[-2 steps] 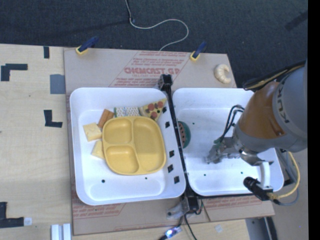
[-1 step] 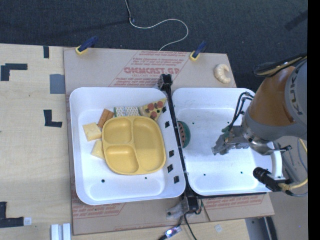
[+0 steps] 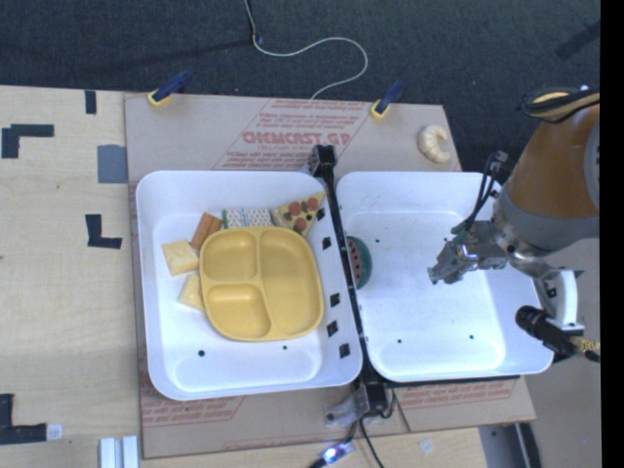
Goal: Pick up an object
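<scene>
Your claw [image 3: 445, 272] hangs low over the right-hand shallow white plastic bin [image 3: 419, 344], near its right side, and you cannot tell how it is set or whether it has hold of anything. In the left-hand white bin [image 3: 175, 373] you see a yellow divided plastic plate [image 3: 261, 283] with small toy food pieces [image 3: 180, 257] tucked round its upper and left edges, while a round green-and-red object [image 3: 361, 262] rests just inside the right bin against the dividing wall, well apart from the claw
</scene>
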Tool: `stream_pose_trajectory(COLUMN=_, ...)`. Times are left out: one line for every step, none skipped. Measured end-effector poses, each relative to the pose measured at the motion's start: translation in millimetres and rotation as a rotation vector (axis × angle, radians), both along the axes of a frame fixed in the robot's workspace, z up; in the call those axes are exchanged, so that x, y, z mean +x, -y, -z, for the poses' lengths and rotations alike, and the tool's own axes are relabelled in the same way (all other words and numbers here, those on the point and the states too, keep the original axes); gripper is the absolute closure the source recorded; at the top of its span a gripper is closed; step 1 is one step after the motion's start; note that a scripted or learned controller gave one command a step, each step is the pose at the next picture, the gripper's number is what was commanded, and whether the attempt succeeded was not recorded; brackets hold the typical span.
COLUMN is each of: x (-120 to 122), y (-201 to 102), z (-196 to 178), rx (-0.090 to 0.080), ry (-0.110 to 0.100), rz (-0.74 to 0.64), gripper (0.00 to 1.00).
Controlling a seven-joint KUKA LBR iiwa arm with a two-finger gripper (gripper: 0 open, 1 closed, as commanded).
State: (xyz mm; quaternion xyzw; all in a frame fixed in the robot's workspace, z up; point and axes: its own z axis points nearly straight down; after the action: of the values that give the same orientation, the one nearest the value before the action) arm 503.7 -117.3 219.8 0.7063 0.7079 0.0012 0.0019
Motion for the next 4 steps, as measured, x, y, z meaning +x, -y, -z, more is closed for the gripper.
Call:
stream_pose_trajectory(x=0, y=-1, z=-4, rx=0.001, ry=-0.006, rz=0.001, gripper=1.00)
stream_pose_trajectory(x=20, y=-55, z=-12, rx=0.003, ry=-0.005, rz=-0.005, gripper=1.00)
stream_pose_trajectory(x=29, y=-102, z=1, rx=0.001, ry=-0.008, rz=-0.003, gripper=1.00)
stream_pose_trajectory(x=51, y=-153, z=-10, rx=0.003, ry=-0.004, rz=-0.005, gripper=1.00)
